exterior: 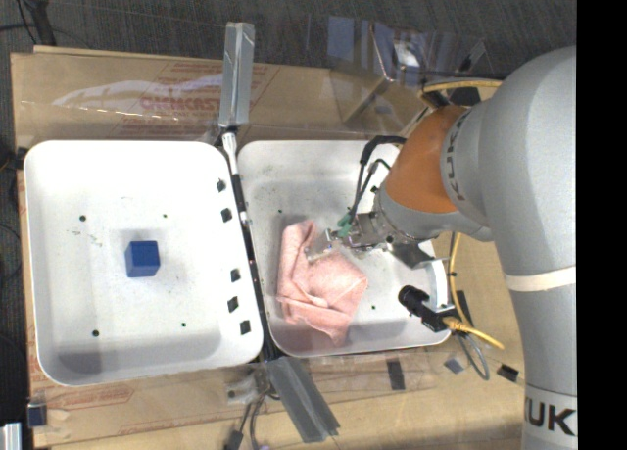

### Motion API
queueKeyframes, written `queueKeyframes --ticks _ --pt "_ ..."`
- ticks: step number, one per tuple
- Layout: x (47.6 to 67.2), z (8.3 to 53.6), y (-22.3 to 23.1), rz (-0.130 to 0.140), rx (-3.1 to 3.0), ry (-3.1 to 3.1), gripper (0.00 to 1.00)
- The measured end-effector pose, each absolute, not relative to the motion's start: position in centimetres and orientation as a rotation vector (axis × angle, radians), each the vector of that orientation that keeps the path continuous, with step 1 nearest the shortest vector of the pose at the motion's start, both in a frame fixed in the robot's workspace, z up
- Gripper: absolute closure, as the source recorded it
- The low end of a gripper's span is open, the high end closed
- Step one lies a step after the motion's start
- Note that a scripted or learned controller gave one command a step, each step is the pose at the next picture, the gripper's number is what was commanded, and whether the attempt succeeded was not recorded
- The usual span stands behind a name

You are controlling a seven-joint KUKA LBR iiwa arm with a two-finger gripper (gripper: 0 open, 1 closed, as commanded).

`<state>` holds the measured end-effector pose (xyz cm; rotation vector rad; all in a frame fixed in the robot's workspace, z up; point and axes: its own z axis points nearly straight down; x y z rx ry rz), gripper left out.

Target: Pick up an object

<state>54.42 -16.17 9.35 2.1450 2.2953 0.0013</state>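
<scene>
A crumpled pink cloth (318, 281) lies in the right bin (284, 174), toward its front. My gripper (328, 242) reaches in from the right and sits right at the cloth's upper edge, low over the bin floor. A small blue cube (143, 258) rests in the left bin (59, 183), left of its middle, far from the gripper.
The grey arm with its orange band (421, 169) covers the right bin's far right side. A metal divider with black clips (238, 242) separates the bins. Black and yellow cables (446, 321) hang over the right bin's front right corner. Cardboard (118, 95) lies beneath both bins.
</scene>
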Motion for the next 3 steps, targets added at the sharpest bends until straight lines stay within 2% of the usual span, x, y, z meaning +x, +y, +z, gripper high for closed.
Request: queueKeyframes --ticks 1,2,3 --pt "52.8 9.4 -18.3 0.003 2.172 2.271 0.00" --pt "56.6 9.3 -11.8 0.002 2.029 2.399 0.00" --pt "56.6 10.3 -11.6 0.001 2.020 2.409 1.00"
